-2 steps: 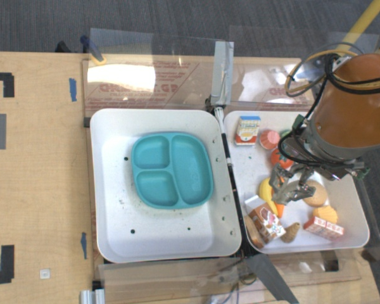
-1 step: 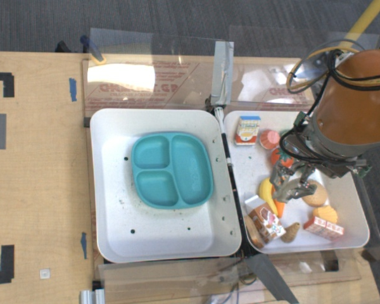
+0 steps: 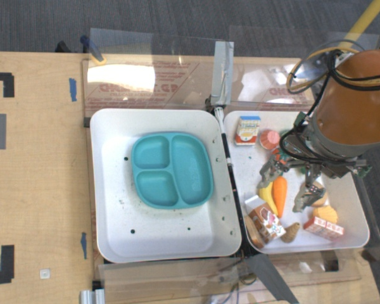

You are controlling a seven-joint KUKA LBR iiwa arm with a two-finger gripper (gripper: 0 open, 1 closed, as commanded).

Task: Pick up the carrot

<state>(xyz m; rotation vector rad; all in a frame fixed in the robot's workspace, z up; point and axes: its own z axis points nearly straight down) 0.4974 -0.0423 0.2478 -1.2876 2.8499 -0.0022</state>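
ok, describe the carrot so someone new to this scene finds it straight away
Look in the right-hand white bin, the one crowded with small food items, not the one with the teal divided plate. The carrot lies near that bin's middle, just under the arm's pincer. It is the plain orange tapered piece, its point toward the bin's front; the packets around it are boxy and printed.

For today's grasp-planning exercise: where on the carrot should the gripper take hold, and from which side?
Probably across the thick upper half of the carrot, coming from above. It lies flat in the right bin, tapering toward the near edge. A yellow item crowds its left side, so the fingers need care there.
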